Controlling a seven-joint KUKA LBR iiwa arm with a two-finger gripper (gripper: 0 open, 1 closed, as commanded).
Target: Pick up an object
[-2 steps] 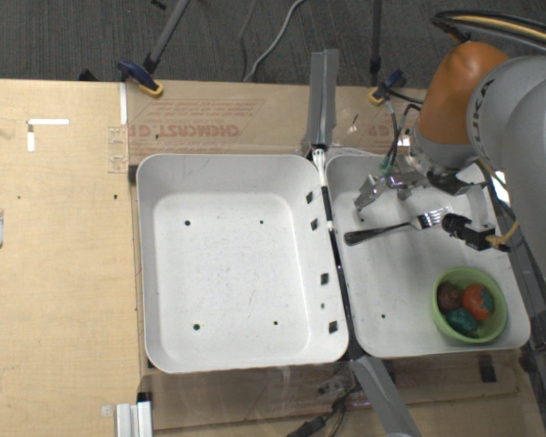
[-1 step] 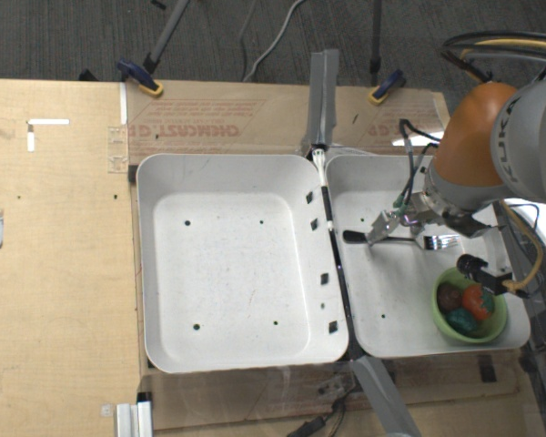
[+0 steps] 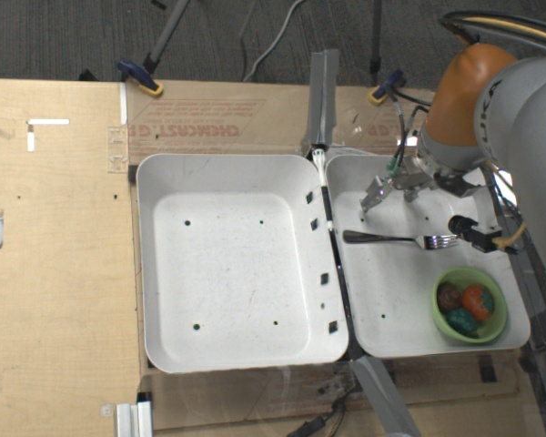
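Note:
A fork [image 3: 396, 238] with a dark handle and silver tines lies across the middle of the right bin [image 3: 382, 317]. A green bowl [image 3: 446, 321] sits in that bin's near right corner, holding a red and orange piece, a brown piece and a teal piece. My gripper [image 3: 391, 191] hangs over the back of the right bin, just behind the fork. It is open, and I see nothing between its fingers. The arm's orange band [image 3: 460, 98] rises above it at the right.
The left bin [image 3: 164, 271] lies beside the right one, with a raised divider [image 3: 329, 244] between them. A cardboard sheet [image 3: 209, 126] lies behind the bins, held by blue clamps [image 3: 138, 76]. Wooden bench top [image 3: 55, 244] extends to the left.

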